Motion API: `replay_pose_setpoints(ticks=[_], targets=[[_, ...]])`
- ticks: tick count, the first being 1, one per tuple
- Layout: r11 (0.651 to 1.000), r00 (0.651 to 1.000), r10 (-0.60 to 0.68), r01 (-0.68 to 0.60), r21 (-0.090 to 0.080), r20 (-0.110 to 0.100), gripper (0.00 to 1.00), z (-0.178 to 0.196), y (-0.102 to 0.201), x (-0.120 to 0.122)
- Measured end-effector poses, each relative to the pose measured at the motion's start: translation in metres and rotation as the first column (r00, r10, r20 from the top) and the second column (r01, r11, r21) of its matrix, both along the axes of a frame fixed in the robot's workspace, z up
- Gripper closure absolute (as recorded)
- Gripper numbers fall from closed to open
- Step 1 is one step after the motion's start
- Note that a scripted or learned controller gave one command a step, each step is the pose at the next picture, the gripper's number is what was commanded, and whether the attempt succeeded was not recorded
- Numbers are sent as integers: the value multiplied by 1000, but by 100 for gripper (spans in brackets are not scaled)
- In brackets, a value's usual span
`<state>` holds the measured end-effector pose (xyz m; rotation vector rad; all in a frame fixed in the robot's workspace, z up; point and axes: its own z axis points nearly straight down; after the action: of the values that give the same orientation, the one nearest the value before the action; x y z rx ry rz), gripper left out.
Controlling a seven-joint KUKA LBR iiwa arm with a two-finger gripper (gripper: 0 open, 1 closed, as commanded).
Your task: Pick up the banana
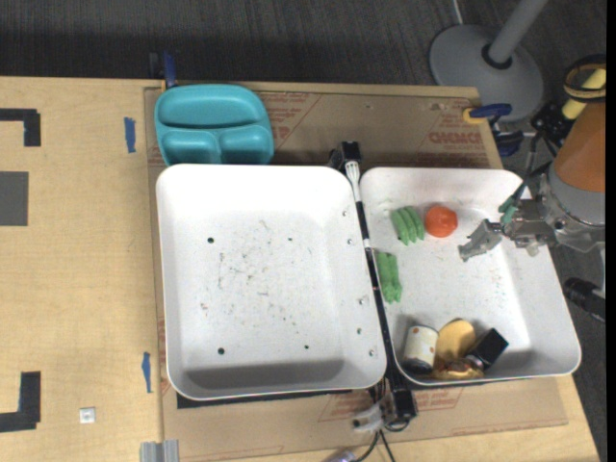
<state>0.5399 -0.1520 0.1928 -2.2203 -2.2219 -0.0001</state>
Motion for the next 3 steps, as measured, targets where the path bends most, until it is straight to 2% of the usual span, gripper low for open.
replay_pose_setpoints(ticks=[1,3], targets=[[1000,1000,25,-25,1,-1,0,-108,48,-61],[1000,1000,25,-25,1,0,0,-108,48,-61]])
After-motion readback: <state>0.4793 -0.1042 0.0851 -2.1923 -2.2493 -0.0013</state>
